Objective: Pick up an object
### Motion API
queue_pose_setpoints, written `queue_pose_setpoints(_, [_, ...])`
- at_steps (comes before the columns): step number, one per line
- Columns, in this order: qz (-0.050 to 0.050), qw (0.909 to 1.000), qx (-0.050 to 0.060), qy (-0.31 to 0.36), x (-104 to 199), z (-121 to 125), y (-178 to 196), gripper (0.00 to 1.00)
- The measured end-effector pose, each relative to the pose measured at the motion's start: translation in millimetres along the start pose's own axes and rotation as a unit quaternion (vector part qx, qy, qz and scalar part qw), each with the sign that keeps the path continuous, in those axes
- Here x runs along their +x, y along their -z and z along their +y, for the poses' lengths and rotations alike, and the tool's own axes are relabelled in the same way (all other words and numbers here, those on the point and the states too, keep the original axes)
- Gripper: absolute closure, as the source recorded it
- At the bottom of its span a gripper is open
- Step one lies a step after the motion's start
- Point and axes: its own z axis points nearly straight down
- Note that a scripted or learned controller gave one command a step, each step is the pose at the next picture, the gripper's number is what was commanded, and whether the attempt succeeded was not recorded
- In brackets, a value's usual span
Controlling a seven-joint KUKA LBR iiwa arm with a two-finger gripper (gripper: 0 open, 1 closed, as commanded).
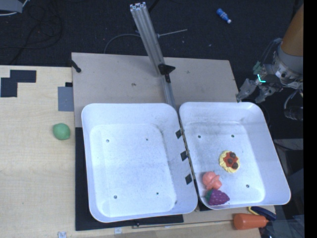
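Three small toys lie in the right bin (257, 133): a yellow round piece with red and dark spots (229, 161), a pink-orange piece (212, 180) and a purple grape bunch (218, 198) near the bin's front edge. My gripper (253, 92) hangs at the right bin's far right corner, above the rim, well away from the toys. Its two dark fingers stand apart with nothing between them.
The left bin (99, 118) sits beside the right one, joined by black clips. A metal rail (151, 38) slants in from the back. A green ball (62, 131) rests on the bench at left. An orange carrot-like toy (249, 221) lies outside the right bin's front edge.
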Motion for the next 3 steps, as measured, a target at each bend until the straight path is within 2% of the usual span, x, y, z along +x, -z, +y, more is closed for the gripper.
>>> queue_pose_setpoints(1, [0.0, 1.0, 0.0, 0.0, 0.0, 0.0, 0.0, 0.0])
queue_pose_setpoints(2, [0.001, 1.0, 0.002, 0.0, 3.8, -3.4, -62.7, 0.0])
queue_pose_setpoints(3, [0.0, 1.0, 0.002, 0.0, -3.4, -2.3, -109.1, 0.0])
